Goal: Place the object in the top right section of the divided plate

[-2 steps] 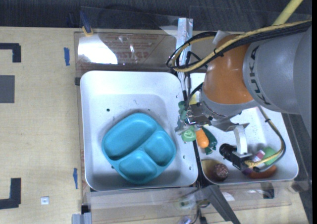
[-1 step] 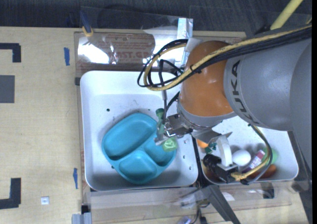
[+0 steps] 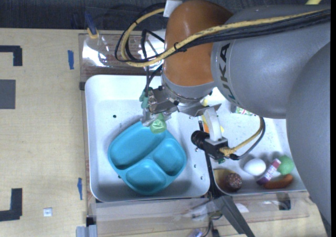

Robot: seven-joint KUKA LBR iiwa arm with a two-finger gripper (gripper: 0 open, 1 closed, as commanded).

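Observation:
A blue divided plate (image 3: 148, 161) with three sections lies in the left white bin (image 3: 100, 126). My gripper (image 3: 154, 116) hangs over the plate's upper rim, reaching down from the large grey and orange arm. A small pale green object (image 3: 158, 125) sits right at the fingertips, at the plate's top edge. The object looks held between the fingers, just above the plate's upper section.
The right bin (image 3: 286, 141) holds a white egg-like ball (image 3: 255, 167), a brown round item (image 3: 231, 180), a green piece (image 3: 286, 165), a purple-capped thing (image 3: 273, 168) and a reddish sausage-like piece (image 3: 277, 181). The arm covers much of that bin.

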